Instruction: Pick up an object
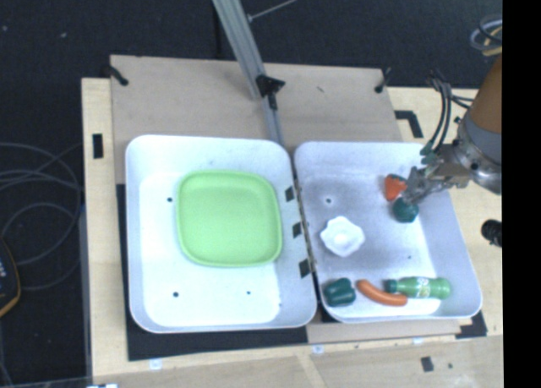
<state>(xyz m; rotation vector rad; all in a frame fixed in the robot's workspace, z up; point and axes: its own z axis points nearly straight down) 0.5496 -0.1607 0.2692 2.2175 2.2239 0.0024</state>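
A small dark teal rounded object point(405, 210) lies in the upper right part of the right white bin point(372, 158), directly under the tip of the claw point(416, 193). The claw appears to touch it, though whether its fingers are closed on it I cannot tell. Touching the teal piece on its upper left is a small orange-red piece point(393, 187). Nearer the bin's middle sits a white crumpled cup-like object point(341, 237). Along the bin's near wall lie a dark green block point(339, 292), an orange carrot-shaped toy point(379, 293) and a green bottle point(419, 287). The left white bin point(152, 158) holds a light green square plate point(229, 217). Both bins rest on the bench point(194, 90).
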